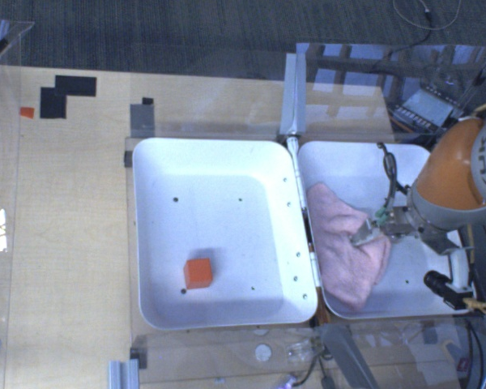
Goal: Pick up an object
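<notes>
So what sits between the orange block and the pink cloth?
In the camera view, bare white floor of the left bin, then the bins' adjoining rims, separate the orange block from the pink cloth.

Legible text, labels, brands, numbers, signs: none.

Orange band (452, 168) of the arm: dark lettering at its right edge, cut off by the frame, not readable.

Bench top (65, 217), upper left: black blocks (63, 94) and a small orange square (27, 113); plain marks, no characters.

Left bin (227, 160), right bin (340, 164): white walls, no print visible.

Orange cube (198, 273): plain faces.

Pink cloth (344, 254): no tag or lettering seen.

Equipment behind the right bin (425, 108): too small and blurred to read.
</notes>
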`<move>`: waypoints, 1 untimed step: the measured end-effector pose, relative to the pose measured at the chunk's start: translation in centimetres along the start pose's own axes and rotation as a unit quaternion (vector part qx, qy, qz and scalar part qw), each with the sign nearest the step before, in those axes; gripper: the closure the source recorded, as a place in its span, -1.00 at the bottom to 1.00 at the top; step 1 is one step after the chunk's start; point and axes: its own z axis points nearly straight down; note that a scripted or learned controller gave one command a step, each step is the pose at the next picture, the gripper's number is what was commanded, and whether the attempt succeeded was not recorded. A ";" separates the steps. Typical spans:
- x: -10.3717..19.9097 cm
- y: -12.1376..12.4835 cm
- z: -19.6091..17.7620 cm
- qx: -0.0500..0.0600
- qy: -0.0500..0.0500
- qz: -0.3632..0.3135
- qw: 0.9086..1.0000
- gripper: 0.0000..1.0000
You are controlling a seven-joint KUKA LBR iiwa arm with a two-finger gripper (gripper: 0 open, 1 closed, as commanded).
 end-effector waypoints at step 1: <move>-0.1 0.4 -1.4 -0.006 -0.002 -0.001 1.000 1.00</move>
